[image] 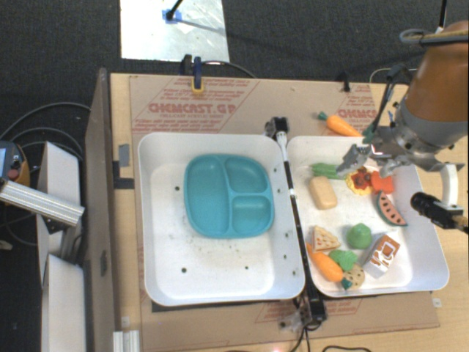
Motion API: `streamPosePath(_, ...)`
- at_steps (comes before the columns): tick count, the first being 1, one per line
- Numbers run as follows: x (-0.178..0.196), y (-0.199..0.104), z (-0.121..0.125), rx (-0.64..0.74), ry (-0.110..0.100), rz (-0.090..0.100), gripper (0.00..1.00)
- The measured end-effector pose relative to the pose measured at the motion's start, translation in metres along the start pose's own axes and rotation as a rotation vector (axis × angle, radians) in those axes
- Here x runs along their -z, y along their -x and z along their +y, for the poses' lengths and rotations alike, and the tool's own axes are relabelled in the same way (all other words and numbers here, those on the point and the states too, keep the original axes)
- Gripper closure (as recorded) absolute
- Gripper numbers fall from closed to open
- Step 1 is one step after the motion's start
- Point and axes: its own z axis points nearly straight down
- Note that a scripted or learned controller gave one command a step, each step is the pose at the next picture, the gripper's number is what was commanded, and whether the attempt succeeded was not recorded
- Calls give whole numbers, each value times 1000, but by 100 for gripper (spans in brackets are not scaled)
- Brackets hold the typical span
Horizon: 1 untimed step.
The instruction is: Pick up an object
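My gripper point(371, 161) hangs over the back of the right bin point(432, 266), fingers spread open with nothing between them. Just below it lie a yellow-and-red toy point(360, 181) and a red piece point(383, 183). Left of them are a green vegetable point(323, 170) and a beige bread piece point(322, 193). A watermelon slice point(389, 210) lies to the right. Nearer the front sit a green ball point(359, 235), a sandwich wedge point(325, 238), a carrot point(327, 265), a cookie point(355, 276) and a small carton point(382, 254).
The left bin point(165, 270) holds a teal divided plate point(229, 196). Another carrot point(338, 125) lies on the cardboard behind the right bin. The arm's orange band point(440, 72) rises at the right. A black clamp point(432, 207) juts in by the bin's right side.
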Motion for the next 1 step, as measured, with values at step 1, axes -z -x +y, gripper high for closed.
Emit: streamPosePath(1, -186, 44, -17, -6, -3, -1, 0)
